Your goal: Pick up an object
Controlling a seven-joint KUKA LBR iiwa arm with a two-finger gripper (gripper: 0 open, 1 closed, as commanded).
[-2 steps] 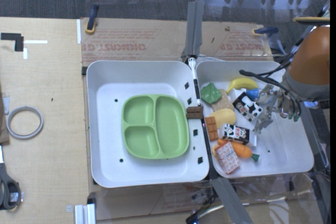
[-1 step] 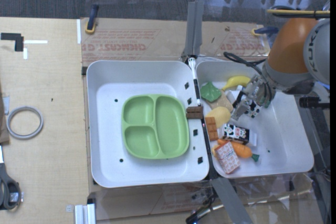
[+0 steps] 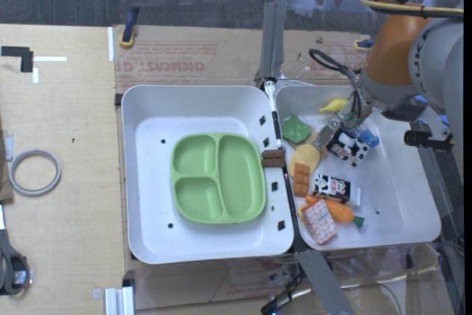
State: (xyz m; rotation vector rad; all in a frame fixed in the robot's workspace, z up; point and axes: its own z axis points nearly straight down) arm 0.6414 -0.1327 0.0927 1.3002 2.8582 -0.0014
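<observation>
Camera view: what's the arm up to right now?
The KUKA arm is reaching into the right bin, its hand down among the toys near a black-and-white cow figure. Nothing is clearly held. A carrot, a pink carton and a green leaf lie nearby. The left bin holds a green divided plate.

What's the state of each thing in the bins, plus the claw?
green divided plate: flat in the left bin, compartments bare
claw: low over the right bin, at the black-and-white toy; grip can't be judged
black-and-white toy: under the claw tip, on the bin floor
green leaf piece: lying flat
banana: lying by the back wall
carrot: lying on its side
pink carton: lying flat
</observation>
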